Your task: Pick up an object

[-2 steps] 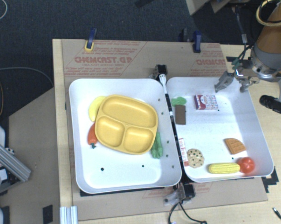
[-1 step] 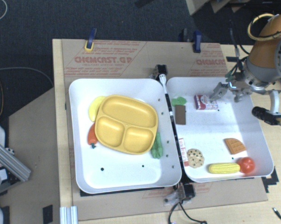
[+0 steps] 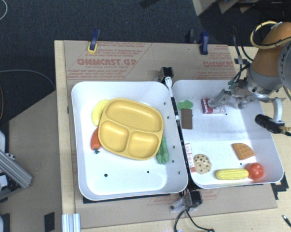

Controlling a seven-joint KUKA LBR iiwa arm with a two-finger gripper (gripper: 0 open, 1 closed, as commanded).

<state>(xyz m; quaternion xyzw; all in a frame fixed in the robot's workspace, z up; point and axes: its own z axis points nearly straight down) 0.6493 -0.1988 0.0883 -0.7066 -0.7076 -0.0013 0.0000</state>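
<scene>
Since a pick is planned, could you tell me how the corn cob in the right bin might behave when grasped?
The corn looks like a rounded plastic toy, so probably light and stiff. Lying on its side, it may roll if nudged. The tomato touching its end could get shoved.

Both bins [image 3: 87,178] are plain white. The plate [image 3: 131,128] is mustard yellow; a paler yellow piece [image 3: 99,111] and a red-orange pepper [image 3: 95,140] show at its left edge, a green leaf [image 3: 162,151] at its right. The carton [image 3: 213,106] is red and white. The bar [image 3: 186,119] is brown, the cookie [image 3: 201,163] tan with dark spots, the corn [image 3: 232,174] yellow, the tomato [image 3: 255,170] red, the wedge [image 3: 242,151] orange-brown. The worktop [image 3: 135,57] is tan with red lettering.
</scene>
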